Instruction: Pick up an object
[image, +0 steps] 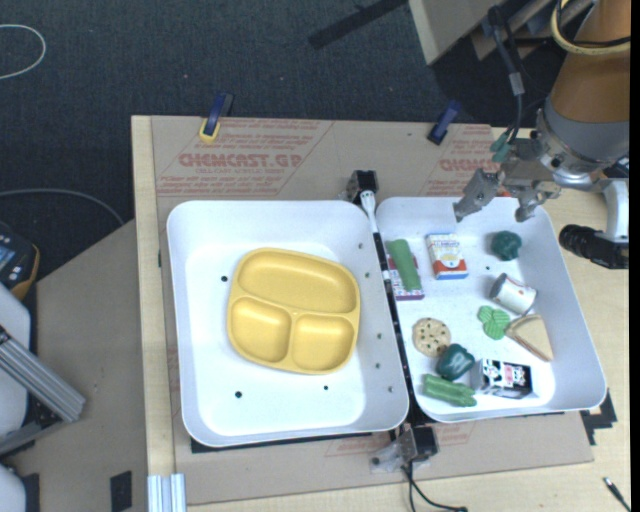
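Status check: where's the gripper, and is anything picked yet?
Gripper open, above right bin's far edge, holding nothing. Small carton and green lump nearest. Nothing blocking.

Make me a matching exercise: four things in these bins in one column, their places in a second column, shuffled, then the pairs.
Things
1. yellow three-compartment plastic tray
2. round tan chocolate-chip cookie
3. dark green rounded toy
4. black-and-white carton

Places
A. right bin, far right part, nearest the open gripper
B. left bin
C. right bin, near edge
D. right bin, beside the middle divider

Pairs: 1-B, 2-D, 3-A, 4-C
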